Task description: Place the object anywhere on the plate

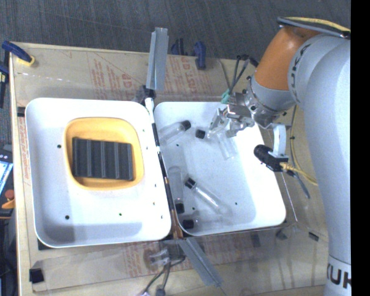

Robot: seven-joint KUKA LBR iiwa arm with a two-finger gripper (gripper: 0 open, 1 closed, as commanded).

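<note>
The gripper (225,121) sits at the upper right of the right bin (259,196), just inside its far rim, at the end of the grey arm (324,103) that enters from the right with its orange band (280,54) directly above the wrist. Whether the gripper is spread or pressed together cannot be determined: its metal parts overlap pale, translucent shapes at this location, and no object can be confirmed between them. Several clear vials with black caps lie in the right bin. One vial (176,129) lies to the left of the gripper, near the bin's upper left corner, tilted, with its cap toward the gripper side. A small black cap (200,134) lies just left of and slightly below the gripper, close to it but apart. A faint clear vial (227,147) lies just below the gripper; contact cannot be determined. A further vial (200,192) lies well below the gripper near the middle of the bin, angled down to the right, and two more dark-capped items (184,217) rest along the bin's lower left wall. The left bin (49,221) adjoins the right bin and holds the plate (105,126), a yellow-rimmed dish with a dark ribbed centre, set in the bin's upper middle. The plate lies well apart from the gripper and from every vial. Both bins rest on the cardboard-covered bench (80,66).
</note>
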